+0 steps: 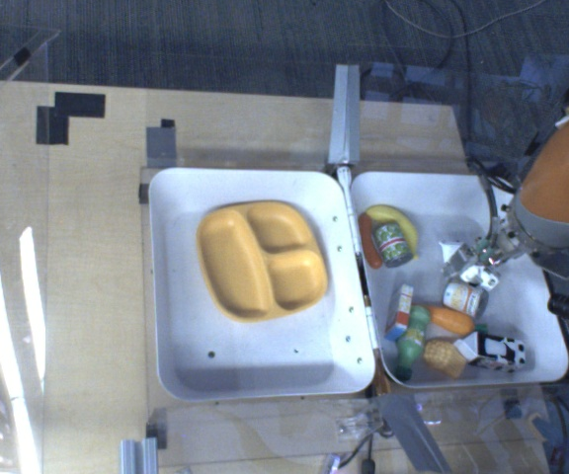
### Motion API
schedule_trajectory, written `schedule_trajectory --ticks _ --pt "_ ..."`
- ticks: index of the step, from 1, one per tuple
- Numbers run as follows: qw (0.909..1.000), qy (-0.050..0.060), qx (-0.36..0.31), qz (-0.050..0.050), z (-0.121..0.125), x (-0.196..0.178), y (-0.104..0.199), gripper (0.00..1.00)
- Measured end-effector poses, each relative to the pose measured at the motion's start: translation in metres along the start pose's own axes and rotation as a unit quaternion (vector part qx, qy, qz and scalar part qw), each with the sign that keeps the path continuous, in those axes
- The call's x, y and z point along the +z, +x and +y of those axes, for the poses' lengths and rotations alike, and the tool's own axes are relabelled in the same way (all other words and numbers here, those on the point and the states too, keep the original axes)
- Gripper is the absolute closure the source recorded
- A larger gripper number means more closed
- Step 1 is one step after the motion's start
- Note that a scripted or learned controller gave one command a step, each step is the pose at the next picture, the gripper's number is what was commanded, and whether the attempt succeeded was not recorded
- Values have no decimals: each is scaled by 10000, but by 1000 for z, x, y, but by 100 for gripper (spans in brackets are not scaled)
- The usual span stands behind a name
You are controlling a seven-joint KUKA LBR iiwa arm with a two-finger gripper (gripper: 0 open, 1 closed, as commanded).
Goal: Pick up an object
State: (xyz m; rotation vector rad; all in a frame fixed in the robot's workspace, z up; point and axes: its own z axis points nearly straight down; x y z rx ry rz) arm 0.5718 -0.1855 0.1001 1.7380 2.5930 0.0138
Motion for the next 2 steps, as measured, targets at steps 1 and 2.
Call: schedule_trajectory --ticks 1,2 --pt "10000 -23 -9 -10 3 -10 -1 100" --pt "9889 85 1480 35 -28 -49 7 100"
